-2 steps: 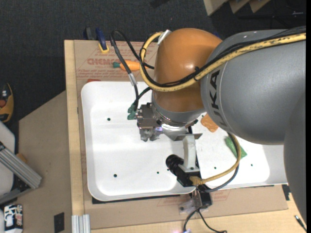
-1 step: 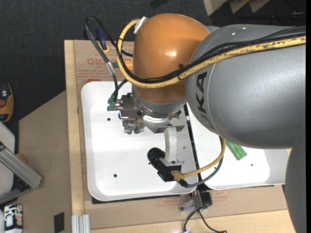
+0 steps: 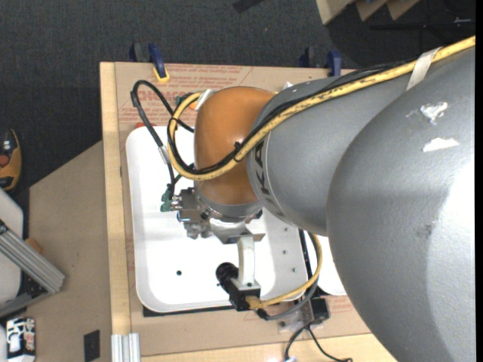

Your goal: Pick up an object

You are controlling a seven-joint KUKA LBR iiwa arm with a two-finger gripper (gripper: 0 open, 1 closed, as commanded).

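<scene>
The left white bin point(image 3: 151, 225) lies under my arm, and its left and front floor show bare white. My grey arm with its orange band point(image 3: 226, 145) hangs straight over the bin's middle and hides most of it. Below the band, the metal body of my gripper point(image 3: 195, 219) points down into the bin, low over the floor. A small green piece point(image 3: 166, 199) shows at the gripper's left edge. I cannot tell whether it is a loose object or part of the tool. A tiny dark spot point(image 3: 179, 272) marks the bin floor near the front.
A sliver of the right bin point(image 3: 332, 281) shows under the arm. The brown bench top point(image 3: 113, 202) frames the bins, with two blue clamps point(image 3: 157, 55) at its far edge. Grey metal rails point(image 3: 30, 259) lie off the bench to the left.
</scene>
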